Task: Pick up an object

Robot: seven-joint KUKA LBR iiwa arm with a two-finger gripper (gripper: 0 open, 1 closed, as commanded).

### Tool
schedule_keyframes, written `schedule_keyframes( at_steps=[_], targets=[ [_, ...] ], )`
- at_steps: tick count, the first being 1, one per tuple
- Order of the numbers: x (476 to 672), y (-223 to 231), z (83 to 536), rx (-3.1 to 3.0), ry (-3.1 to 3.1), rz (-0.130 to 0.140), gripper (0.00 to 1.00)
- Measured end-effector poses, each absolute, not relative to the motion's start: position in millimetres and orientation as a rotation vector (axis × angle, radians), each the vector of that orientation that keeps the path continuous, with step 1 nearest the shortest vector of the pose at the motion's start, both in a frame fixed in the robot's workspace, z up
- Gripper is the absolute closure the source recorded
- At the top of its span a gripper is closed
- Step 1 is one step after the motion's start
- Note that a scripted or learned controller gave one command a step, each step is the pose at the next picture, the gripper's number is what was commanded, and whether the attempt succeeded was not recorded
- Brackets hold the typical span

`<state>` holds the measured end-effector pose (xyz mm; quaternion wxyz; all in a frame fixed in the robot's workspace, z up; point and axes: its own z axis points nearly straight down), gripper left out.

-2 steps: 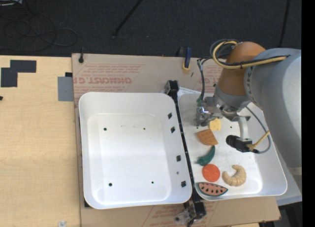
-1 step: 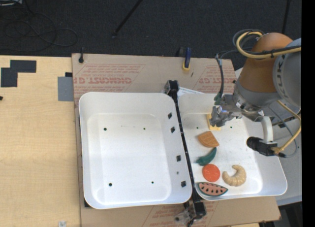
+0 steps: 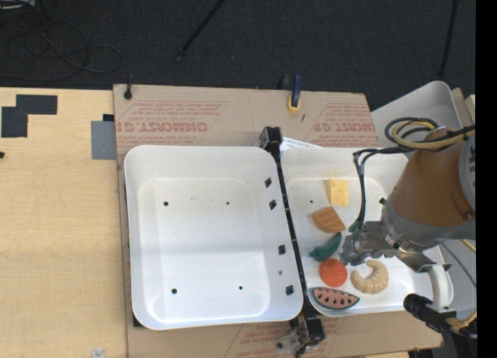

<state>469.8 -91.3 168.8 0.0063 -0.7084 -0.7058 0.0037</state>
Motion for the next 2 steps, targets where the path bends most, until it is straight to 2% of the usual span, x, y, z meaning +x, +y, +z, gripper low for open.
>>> schedule_keyframes(
  at_steps=[1, 2],
  targets=[
    [503.3, -84.8, 85.6, -2.221, -2.224, -0.001, 1.00],
    [562.2, -109.4, 88.0, -2.220, -2.226, 0.000, 1.00]
  ],
)
